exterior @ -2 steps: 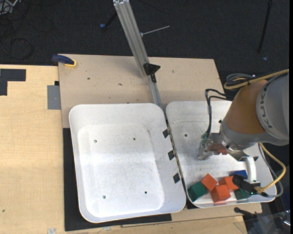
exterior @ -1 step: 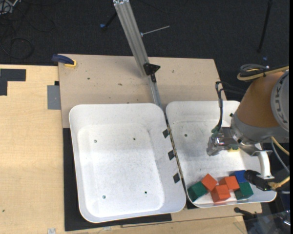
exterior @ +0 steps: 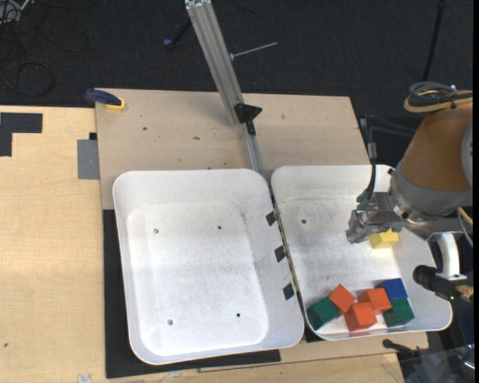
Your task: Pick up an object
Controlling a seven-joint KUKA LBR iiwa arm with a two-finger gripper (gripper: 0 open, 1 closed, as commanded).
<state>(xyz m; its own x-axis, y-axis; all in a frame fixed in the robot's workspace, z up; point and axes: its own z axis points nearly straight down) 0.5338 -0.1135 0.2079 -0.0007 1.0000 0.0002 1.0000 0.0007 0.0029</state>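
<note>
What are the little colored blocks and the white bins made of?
The colored blocks look like painted wood or plastic: solid colors, flat faces, sharp corners, no shine. I can't tell which. The white bins look like molded plastic: smooth, rounded corners, with grey scuffs on the floor. The bench looks like bare wood board, tan and matte.

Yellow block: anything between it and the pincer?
Nothing visible. The pincer sits in the right bin directly beside the yellow block, apparently touching it. The other blocks cluster apart at the bin's near edge.
</note>
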